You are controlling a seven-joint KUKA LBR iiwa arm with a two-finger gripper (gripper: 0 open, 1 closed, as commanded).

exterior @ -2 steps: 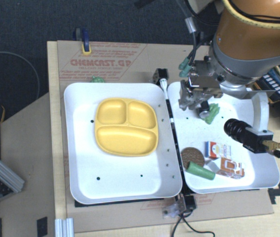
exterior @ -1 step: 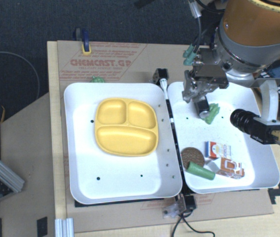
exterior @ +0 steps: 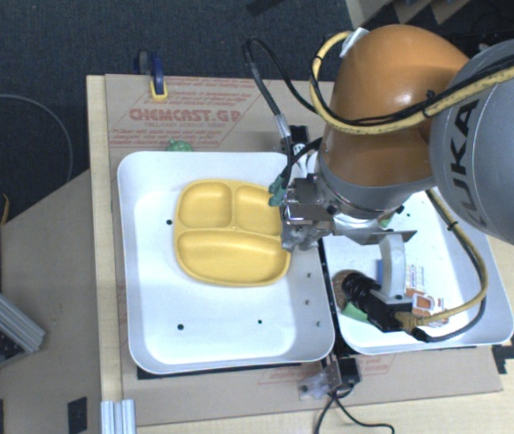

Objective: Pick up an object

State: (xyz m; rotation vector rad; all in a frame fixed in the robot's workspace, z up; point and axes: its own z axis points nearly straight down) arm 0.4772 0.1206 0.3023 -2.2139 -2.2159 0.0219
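Note:
A yellow divided plate (exterior: 225,233) lies in the left bin (exterior: 212,333), towards its back. The gripper (exterior: 299,224) hangs low at the plate's right edge, close to the wall between the two bins. The bulky orange and grey wrist covers it from above. In the right bin (exterior: 474,328) lie a white and blue tube-like thing (exterior: 391,265), an orange and white packet (exterior: 419,289) and a small green piece (exterior: 355,313), all to the right of and nearer than the gripper.
The arm covers the back half of the right bin. A small green item (exterior: 178,145) sits just behind the left bin's back rim on the brown board (exterior: 194,111). A blue and yellow clamp (exterior: 157,75) stands at the board's back edge.

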